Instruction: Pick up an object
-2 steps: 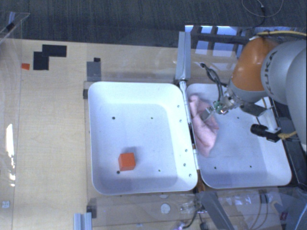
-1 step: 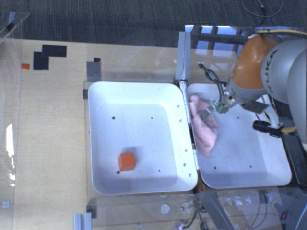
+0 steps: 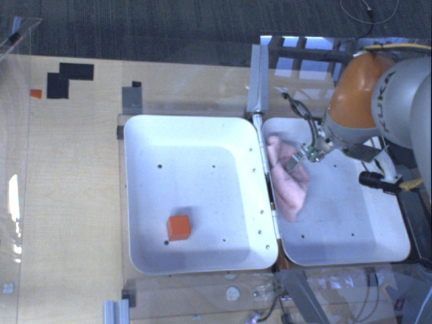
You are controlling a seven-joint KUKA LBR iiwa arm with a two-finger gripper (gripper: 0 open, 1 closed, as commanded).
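Arm [image 3: 378,106] reaching leftward, end effector [image 3: 295,162] lowered

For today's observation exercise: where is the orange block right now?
The orange block lies in the left bin, near its front left corner, far from the pink cloth in the right bin.

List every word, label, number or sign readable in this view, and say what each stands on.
None can be read.
The grey arm bears dark letters on its casing, cut off and too blurred to read.
The orange cube, pink cloth and both white bins carry no text.
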